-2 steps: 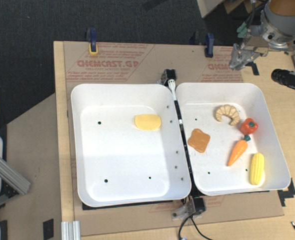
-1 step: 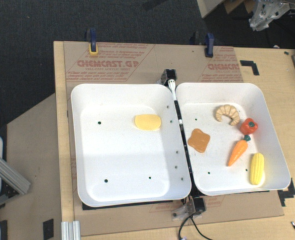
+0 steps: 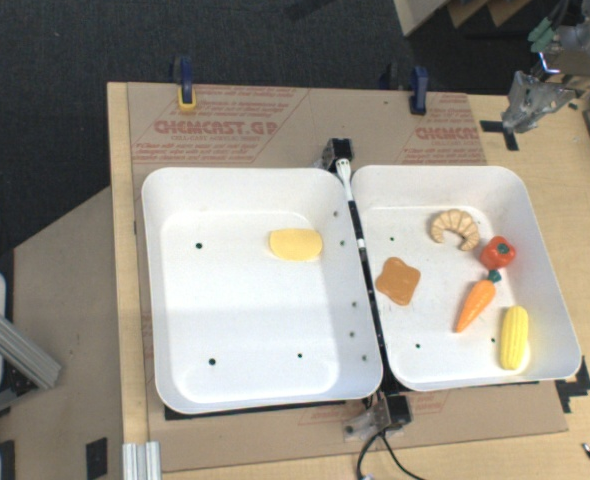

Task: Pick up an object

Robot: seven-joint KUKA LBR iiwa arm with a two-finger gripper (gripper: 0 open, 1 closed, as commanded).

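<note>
A pale yellow oval piece (image 3: 295, 244) lies alone in the left bin (image 3: 175, 268). The right bin (image 3: 415, 193) holds a tan croissant (image 3: 456, 227), a red tomato (image 3: 497, 253), an orange carrot (image 3: 475, 304), a yellow corn cob (image 3: 513, 337) and a brown flat piece (image 3: 398, 281). My gripper (image 3: 531, 96) hangs at the top right, past the far right corner of the right bin and well away from every object. Nothing is seen held in it.
Both bins rest on a brown cardboard sheet (image 3: 275, 118) held by two blue clamps (image 3: 184, 78) at its far edge. A black hinge bar (image 3: 355, 238) runs between the bins. Metal framing (image 3: 15, 353) stands at the left.
</note>
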